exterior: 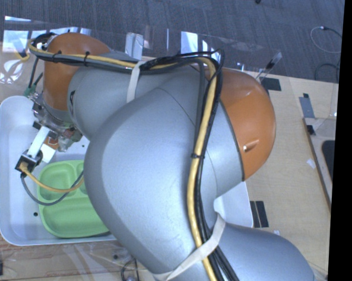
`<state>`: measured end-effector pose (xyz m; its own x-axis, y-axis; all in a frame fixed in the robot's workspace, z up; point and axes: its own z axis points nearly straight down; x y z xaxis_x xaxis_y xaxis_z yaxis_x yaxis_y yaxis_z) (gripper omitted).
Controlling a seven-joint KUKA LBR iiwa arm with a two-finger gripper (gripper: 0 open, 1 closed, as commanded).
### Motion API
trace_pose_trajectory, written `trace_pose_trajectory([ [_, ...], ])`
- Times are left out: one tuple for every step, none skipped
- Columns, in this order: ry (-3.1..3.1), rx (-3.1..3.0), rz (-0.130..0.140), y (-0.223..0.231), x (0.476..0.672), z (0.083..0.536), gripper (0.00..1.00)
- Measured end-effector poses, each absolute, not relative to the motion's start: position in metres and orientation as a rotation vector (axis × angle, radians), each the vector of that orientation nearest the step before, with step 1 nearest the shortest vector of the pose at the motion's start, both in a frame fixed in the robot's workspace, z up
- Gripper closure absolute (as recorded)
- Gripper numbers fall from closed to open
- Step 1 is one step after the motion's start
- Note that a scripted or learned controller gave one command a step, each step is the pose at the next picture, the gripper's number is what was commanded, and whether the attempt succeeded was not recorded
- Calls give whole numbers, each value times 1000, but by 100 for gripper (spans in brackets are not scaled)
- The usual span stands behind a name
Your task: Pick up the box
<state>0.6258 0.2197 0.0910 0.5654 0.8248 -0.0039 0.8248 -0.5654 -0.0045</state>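
A light green box (70, 210) with shallow moulded compartments lies flat in the left bin (8, 156), toward its front. My gripper (59, 138) hangs over the back part of that bin, just behind the box's far edge, below the orange wrist band (65, 59). The arm's grey body hides the right part of the box.
The arm's large grey links (161, 183) and orange joint (251, 129) cover the middle of the view and most of the right bin. A wooden bench top (294, 150) shows at the right. The left bin's white floor is bare along its left wall.
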Motion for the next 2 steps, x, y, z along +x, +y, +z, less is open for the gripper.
trace_pose_trajectory([
  [-1541,-2734,6,169,654,253,100],
  [-1532,-2740,12,220,609,214,100],
])
